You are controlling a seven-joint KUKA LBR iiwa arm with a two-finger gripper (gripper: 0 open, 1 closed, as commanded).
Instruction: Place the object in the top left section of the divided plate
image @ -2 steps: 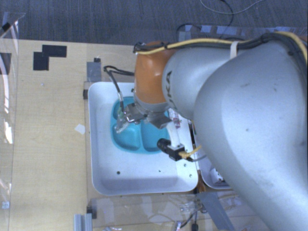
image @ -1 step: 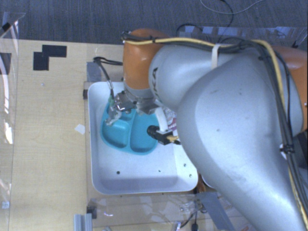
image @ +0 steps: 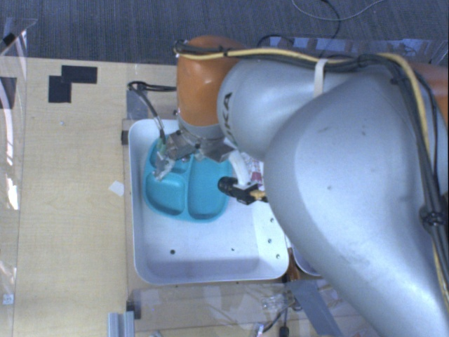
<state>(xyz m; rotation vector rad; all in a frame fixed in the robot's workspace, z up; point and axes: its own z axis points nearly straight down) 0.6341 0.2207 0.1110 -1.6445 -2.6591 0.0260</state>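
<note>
A blue divided plate lies in the upper left part of the left white bin. My gripper hangs over the plate's upper left area, low above it or touching it. The wrist and the orange band hide the plate's far edge. I cannot make out any object at the gripper, and the arm covers what is beneath it.
A small white and red item peeks out from under the arm at the plate's right. The big grey arm covers the right bin. Pale bench top lies left of the bins, with black marks at its far left.
</note>
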